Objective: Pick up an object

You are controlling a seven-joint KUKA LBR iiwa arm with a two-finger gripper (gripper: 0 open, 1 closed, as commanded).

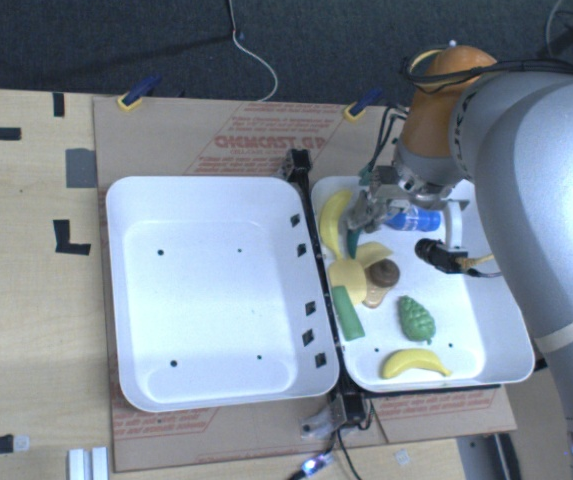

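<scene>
My gripper (362, 218) reaches down into the far left part of the right bin (486, 343), just over the upper end of a yellow banana (332, 220). Below it lie a yellow block (349, 273), a brown round piece (383, 274) and a green stick (346, 311) along the bin's left wall. A green bumpy fruit (416, 318) and a second small banana (413, 364) rest nearer the front. A blue object (413, 220) sits right of the gripper, partly hidden by the wrist.
The left bin (206, 288) stands beside the right one, with black clips along the shared edge. The arm's big grey body (531, 188) covers the right bin's far right side. A cable (456, 260) hangs off the wrist.
</scene>
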